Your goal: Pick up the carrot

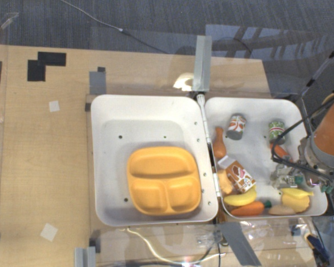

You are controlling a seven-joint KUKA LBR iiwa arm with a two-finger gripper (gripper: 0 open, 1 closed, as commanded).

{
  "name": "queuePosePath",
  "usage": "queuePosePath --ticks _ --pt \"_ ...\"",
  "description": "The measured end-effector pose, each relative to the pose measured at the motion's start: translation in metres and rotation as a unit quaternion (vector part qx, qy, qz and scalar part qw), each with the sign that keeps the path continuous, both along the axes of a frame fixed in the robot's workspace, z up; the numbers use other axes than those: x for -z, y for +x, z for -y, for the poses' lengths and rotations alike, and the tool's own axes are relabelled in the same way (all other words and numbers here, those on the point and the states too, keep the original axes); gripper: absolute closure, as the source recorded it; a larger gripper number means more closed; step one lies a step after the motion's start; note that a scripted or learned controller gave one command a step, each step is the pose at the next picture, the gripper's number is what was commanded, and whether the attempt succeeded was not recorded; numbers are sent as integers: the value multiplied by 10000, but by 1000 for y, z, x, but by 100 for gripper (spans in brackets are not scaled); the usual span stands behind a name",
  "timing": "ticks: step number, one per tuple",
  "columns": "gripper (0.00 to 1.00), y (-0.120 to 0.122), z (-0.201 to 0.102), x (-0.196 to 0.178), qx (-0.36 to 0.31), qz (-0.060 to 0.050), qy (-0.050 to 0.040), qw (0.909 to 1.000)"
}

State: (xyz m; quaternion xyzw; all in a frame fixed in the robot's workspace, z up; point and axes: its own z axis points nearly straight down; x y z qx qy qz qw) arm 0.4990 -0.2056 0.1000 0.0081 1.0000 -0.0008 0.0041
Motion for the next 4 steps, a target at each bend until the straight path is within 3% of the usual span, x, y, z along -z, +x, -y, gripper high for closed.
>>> queuePosePath --ticks 1,2,3,4 --pt "100 -3 1 -96 -880 35 -26 9961" --pt "100 21 -31 -85 -1462 5 -7 9893" --pt "100 19 -1 -25 -2611 -18 -8 9653" --pt "100 7 -28 -82 -2676 22 -32 9635"
